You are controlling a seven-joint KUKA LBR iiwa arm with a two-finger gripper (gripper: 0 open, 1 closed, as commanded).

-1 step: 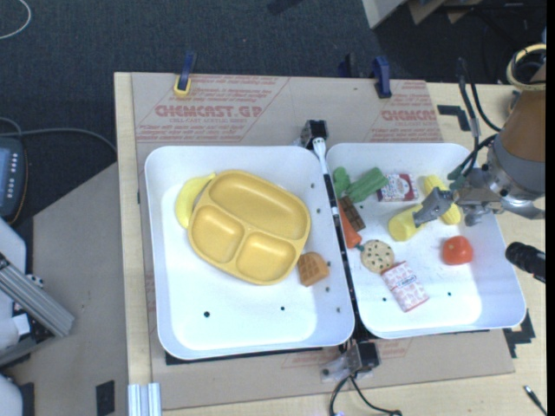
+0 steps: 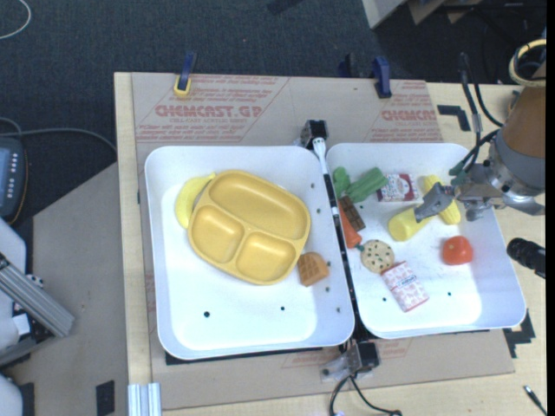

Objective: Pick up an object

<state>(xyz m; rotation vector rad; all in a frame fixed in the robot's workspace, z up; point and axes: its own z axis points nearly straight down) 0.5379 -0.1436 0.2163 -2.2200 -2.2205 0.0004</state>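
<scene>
Two white bins side by side on the worktop [image 2: 260, 102]. Left bin [image 2: 173, 302]: one yellow divided tray [image 2: 250, 225] with three compartments, lying on one paler yellow plate [image 2: 184, 202] that peeks out at its left edge; one small brown piece, maybe a toy bread or pastry [image 2: 313, 269], just beside the tray's right corner.

Right bin [image 2: 486, 306]: one green piece [image 2: 362, 183] near the top left, one brown bar [image 2: 351, 211] and one orange piece [image 2: 350, 231] along the left wall, one chocolate-chip cookie [image 2: 376, 255], one red-and-white packet [image 2: 405, 285] below the cookie, one white packet with a red label [image 2: 398, 188] at the top, one red tomato-like ball [image 2: 457, 250], one yellow banana-like piece [image 2: 406, 224], and one more yellow piece [image 2: 440, 200] to the upper right of it, partly hidden by the arm.

One arm enters from the right, over the right bin's upper right part. The tool [image 2: 434, 204] sits just above the right end of the banana-like piece, beside the second yellow piece. Cannot tell from this slant whether it is parted or pressed together; nothing clearly pinched. The tomato-like ball lies apart, below the tool.

Two clamps on the worktop's far edge: one yellow-jawed [image 2: 184, 78], one blue [image 2: 380, 76].
</scene>
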